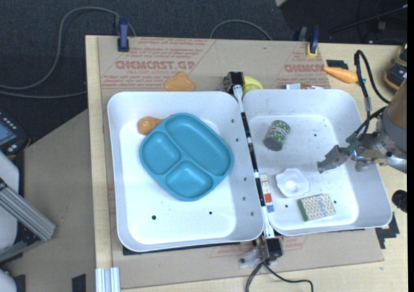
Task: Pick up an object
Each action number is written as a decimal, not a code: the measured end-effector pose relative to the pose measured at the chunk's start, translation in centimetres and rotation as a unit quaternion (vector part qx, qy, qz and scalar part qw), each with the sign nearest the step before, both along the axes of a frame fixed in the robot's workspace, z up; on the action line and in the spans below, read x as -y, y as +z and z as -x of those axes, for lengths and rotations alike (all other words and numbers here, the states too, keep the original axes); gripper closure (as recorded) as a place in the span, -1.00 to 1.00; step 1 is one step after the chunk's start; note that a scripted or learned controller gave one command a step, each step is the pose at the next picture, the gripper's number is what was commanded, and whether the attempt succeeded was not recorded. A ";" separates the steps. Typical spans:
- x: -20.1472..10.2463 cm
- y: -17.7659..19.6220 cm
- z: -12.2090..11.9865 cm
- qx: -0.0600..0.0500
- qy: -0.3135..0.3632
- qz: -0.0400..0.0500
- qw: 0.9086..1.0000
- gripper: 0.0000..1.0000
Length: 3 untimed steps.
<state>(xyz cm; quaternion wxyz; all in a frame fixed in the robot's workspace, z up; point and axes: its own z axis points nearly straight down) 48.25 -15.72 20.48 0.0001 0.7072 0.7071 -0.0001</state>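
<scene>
White right bin (343, 111): gripper (328, 161) low, finger state untellable, nothing seen held; approach step; small white cup (292, 184) nearest, just beyond fingertips, needs closing in.

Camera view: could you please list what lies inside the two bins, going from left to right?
Orange piece → blue tray → green can → small white cup → patterned packet → gripper.
</scene>
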 end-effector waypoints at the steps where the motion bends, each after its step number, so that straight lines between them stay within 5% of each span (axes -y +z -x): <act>1: -5.5 -9.4 -5.4 -0.002 0.004 -0.002 1.000 -1.00; 2: -5.7 -12.2 -8.0 0.001 0.001 0.000 1.000 -1.00; 3: -5.2 -12.0 -14.2 0.003 0.001 0.001 1.000 -1.00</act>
